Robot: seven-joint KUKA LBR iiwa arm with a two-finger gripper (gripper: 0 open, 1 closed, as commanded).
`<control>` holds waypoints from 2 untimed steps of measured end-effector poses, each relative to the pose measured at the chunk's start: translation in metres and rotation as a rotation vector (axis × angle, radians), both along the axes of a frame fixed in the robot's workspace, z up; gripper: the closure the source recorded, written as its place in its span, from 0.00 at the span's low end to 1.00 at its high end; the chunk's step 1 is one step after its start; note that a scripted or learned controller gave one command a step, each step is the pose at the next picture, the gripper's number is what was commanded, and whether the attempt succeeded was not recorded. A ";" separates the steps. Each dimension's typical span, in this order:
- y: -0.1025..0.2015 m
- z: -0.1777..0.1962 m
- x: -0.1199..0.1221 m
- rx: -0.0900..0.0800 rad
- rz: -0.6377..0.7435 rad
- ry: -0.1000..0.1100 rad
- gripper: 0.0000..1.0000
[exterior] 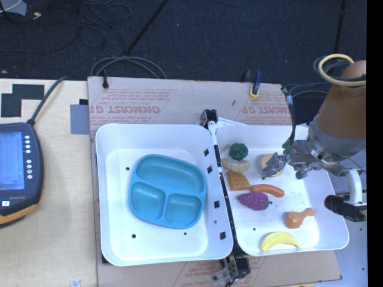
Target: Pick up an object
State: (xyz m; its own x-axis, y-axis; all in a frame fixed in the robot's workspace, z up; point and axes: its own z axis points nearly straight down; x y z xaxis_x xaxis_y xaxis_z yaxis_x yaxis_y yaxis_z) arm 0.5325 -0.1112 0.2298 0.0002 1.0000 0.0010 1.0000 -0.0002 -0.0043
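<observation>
Toy food pieces lie scattered in the right-hand shallow white bin, and any of them could be the one I am to pick up. Nearest my pincer is a small pale tan piece, too hidden by the dark fingers for me to tell its long axis. A red-orange sausage-shaped piece lies just below it, its long axis running roughly left to right and dipping a little toward the right. Touching its lower left side is a purple grape-like cluster. An orange slab sits at a slant to the left, with a cream-coloured slice and a dark green round broccoli-like piece above it. An orange drumstick-shaped piece points up and to the right, and a yellow banana curves along the near wall.

The middle and right of this bin floor have open room; the left pieces crowd the divider between the bins. In the left-hand white bin rests a blue plastic compartment tray.

My pincer hangs low over the pale tan piece, reaching in from the right. I cannot tell how far apart it stands or whether it has hold of anything.
</observation>
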 end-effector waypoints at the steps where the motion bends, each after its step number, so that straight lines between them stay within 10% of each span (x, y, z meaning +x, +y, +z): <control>1: -0.001 0.010 0.000 0.001 0.000 0.002 1.00; 2: 0.059 0.057 -0.050 0.002 0.005 -0.001 1.00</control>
State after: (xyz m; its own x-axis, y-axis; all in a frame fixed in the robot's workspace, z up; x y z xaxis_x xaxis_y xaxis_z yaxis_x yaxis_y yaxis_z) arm 0.4823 -0.0521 0.2865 -0.0047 1.0000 0.0029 1.0000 0.0047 -0.0030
